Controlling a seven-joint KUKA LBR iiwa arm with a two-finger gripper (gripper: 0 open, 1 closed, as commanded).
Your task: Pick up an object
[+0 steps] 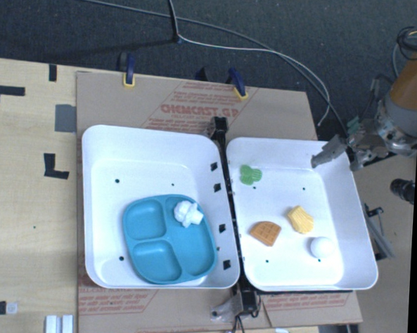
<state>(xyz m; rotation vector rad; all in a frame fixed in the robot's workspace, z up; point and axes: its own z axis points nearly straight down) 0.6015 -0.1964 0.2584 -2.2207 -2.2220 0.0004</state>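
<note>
The claw [334,153] hangs over the far right corner of the right bin [354,206]; how far it is open cannot be told. Well apart from it in that bin lie a green piece [250,175] near the far left corner, then a yellow block [301,219], a brown waffle-like piece [266,233] and a white ball [320,247] toward the near right corner.

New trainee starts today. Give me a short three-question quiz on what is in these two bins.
1. True or false: the blue tray lies in the right bin.
2. Which item is nearest the gripper? A green piece B white ball C waffle
3. What rests on the tray?

Key: 1 false, it lies in the left bin; 2 A; 3 a white lump.
</note>
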